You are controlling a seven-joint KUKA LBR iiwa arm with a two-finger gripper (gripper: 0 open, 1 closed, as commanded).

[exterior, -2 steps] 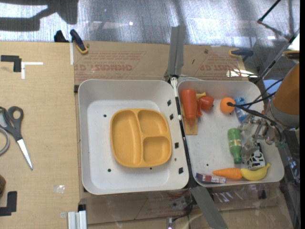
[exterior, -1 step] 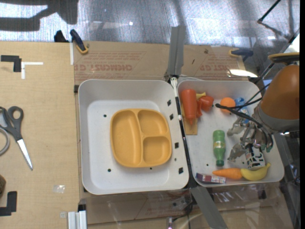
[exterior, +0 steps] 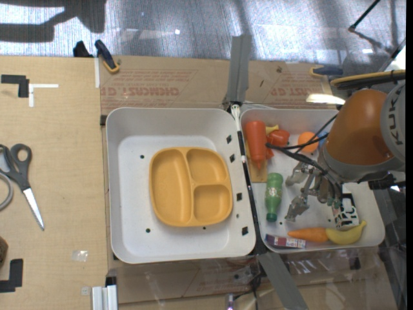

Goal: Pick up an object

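Note:
My gripper [exterior: 295, 194] hangs over the middle of the right bin [exterior: 371, 202], just right of a green bottle [exterior: 274, 196] that lies on the floor. Its two metal fingers stand apart, open, with only white bin floor between them. An orange carrot [exterior: 309, 235] and a yellow banana [exterior: 346, 233] lie along the near wall, below the gripper. A red-orange cylinder [exterior: 256, 141], a small red piece [exterior: 279, 136] and an orange ball [exterior: 307, 141] sit at the far end. A white and black item [exterior: 347, 213] is partly hidden by the wrist.
The left bin [exterior: 122, 192] holds a yellow divided plate [exterior: 191, 186]. A small tube [exterior: 277, 241] lies by the right bin's near left corner. Scissors [exterior: 24, 183] rest on the wooden bench at the left. The orange-banded arm [exterior: 361, 134] covers the right bin's far right part.

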